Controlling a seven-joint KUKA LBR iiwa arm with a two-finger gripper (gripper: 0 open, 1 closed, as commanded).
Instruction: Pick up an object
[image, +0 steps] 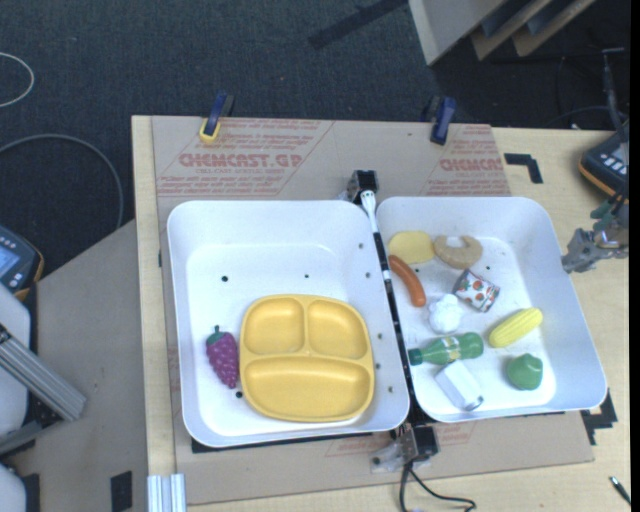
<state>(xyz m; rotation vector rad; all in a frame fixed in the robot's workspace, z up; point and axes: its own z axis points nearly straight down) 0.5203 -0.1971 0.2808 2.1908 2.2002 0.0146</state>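
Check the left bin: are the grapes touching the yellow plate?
Apart. The camera view shows a thin strip of white bin floor between the grapes and the left rim of the yellow plate.

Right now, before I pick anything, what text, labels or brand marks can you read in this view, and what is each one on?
"CHEMCAST GP": red print on the brown protective sheet behind the left bin.
The same red print repeats behind the right bin, cut off and too faint to read through.
The small can in the right bin carries a red-and-white label, too small to read.
The green bottle shows a label, unreadable.
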